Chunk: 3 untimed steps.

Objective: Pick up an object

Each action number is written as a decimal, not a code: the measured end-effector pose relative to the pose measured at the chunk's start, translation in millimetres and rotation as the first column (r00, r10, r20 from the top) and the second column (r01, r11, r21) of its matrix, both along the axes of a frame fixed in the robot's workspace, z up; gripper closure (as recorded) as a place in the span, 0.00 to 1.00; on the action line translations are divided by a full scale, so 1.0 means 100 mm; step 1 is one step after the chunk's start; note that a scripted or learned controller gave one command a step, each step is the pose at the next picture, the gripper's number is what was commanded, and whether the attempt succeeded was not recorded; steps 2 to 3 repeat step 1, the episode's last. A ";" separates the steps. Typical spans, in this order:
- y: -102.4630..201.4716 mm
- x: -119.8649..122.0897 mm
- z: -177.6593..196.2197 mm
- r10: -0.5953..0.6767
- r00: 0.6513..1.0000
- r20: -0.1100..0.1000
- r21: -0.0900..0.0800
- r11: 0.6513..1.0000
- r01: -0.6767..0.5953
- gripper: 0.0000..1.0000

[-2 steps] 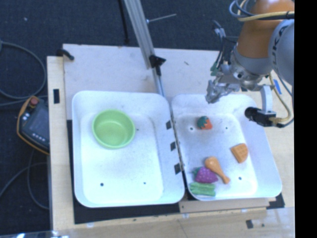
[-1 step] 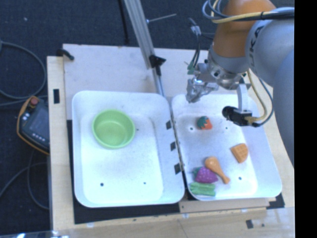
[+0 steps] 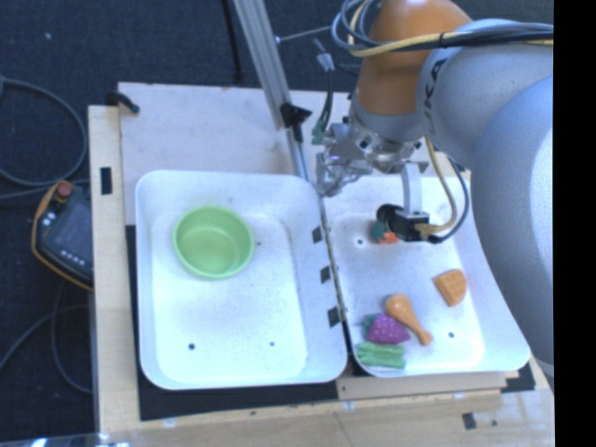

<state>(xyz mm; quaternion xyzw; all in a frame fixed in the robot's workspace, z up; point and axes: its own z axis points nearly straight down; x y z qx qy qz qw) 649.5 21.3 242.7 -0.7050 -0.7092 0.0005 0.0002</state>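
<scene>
Small orange wedge [image 3: 451, 287], pale-speckled, flat on right bin [image 3: 466, 343] floor.

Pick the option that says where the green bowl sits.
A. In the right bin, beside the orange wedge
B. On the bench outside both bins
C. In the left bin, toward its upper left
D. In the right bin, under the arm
C: the green bowl stands upright in the left bin, toward its upper left, apart from the small items lying in the right bin.
</scene>
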 end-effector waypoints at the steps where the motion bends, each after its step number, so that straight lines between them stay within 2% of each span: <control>1: 0.62 0.01 -0.04 0.002 1.000 0.002 0.001 1.000 -0.002 1.00; 3: 0.62 0.01 -0.04 0.002 1.000 0.002 0.001 1.000 -0.002 1.00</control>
